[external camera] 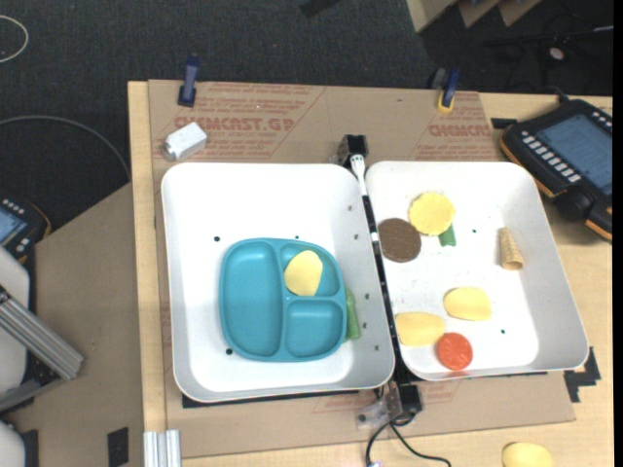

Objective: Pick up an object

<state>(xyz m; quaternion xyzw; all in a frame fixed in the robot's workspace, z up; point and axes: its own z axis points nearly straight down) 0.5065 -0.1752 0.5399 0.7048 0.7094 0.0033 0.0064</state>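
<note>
The right bin (526, 202) holds several toy foods: a yellow round piece (430, 212) with a green bit (447, 235) beside it, a brown disc (398, 240), a tan cone (510, 248), a yellow lump (467, 304), another yellow piece (420, 328) and a red tomato (454, 350). In the left bin (195, 222) lies a teal divided plate (268, 300) with a yellow piece (304, 273) in its upper right compartment. A green item (352, 316) sticks out at the plate's right edge.
A teach pendant (569, 154) rests at the right of the bench. A white block (185, 142) and two clamps (189, 81) (447, 88) sit along the far cardboard edge. A yellow object (527, 454) lies off the bins at the lower right.
</note>
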